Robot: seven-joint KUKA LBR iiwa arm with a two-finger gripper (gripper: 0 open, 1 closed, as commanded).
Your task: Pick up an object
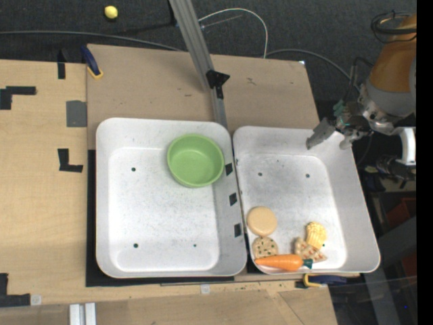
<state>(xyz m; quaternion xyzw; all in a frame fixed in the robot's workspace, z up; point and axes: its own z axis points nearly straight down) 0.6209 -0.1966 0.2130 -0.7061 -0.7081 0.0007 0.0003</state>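
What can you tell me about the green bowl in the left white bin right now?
The round light-green plastic-looking bowl stands upright, open side up, with nothing visible inside it. It has a smooth rim and a flat inner floor. It sits on the floor of the left shallow white bin, in that bin's far right corner, close to the wall shared with the other bin. Nothing else touches it.

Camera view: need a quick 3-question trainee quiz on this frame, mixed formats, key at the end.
1. True or false: the green bowl sits in the right bin.
2. Which lies nearest the right bin's front edge? A) carrot B) round cookie C) green bowl
3. Fill in: the gripper is over the right bin's ____ corner (view's upper right or lower left).

Key
1. False: it sits in the left bin.
2. A
3. Upper right, away from the food pieces clustered along the bin's front.
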